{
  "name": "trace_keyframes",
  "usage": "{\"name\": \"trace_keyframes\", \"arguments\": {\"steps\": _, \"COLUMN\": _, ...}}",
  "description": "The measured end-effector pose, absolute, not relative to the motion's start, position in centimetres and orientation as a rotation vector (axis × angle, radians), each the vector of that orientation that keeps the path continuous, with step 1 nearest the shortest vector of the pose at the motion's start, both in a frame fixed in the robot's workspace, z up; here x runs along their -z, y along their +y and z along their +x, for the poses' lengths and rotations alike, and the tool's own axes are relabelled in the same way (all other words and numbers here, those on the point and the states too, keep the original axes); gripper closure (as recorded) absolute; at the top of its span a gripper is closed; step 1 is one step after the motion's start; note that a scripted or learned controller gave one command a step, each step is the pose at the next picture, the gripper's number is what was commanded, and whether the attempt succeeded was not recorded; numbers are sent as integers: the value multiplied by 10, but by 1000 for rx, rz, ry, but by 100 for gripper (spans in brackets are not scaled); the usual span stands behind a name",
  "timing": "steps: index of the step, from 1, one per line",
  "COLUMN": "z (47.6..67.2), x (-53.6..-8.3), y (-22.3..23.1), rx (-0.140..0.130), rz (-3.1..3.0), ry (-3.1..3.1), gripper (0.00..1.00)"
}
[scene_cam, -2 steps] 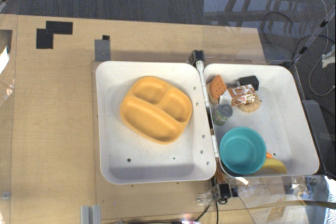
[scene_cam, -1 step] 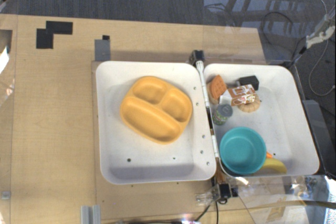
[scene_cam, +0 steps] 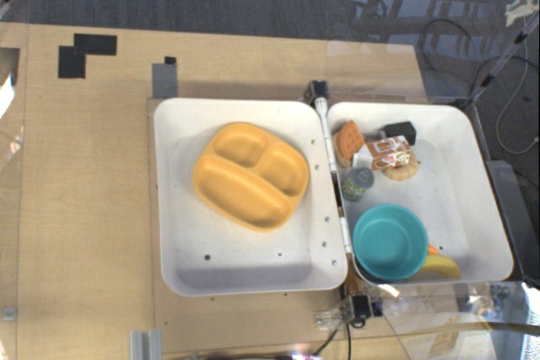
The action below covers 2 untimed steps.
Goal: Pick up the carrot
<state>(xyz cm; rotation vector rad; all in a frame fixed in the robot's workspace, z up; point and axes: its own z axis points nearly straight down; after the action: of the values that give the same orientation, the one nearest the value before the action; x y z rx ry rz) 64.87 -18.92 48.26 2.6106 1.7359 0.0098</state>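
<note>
On the bench, the left white bin holds a yellow divided plate. The right white bin holds a teal bowl and some small toy foods. An orange tip at the bowl's right edge, low in the frame beside a yellow piece, is probably the carrot. It lies unlifted, so the whole pick remains. I cannot tell the arm's pose or the claw's state.

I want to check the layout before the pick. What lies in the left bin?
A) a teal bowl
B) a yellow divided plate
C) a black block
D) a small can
B: the yellow divided plate lies in the left bin.
</note>
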Motion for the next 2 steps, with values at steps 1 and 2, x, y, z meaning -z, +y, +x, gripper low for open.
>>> {"name": "trace_keyframes", "arguments": {"steps": 1, "z": 650, "x": -495, "y": -187, "rx": -15, "rz": 2593, "ry": 1751, "gripper": 100}}
{"name": "trace_keyframes", "arguments": {"steps": 2, "z": 650, "x": -495, "y": -187, "rx": -14, "rz": 2593, "ry": 1753, "gripper": 0}}
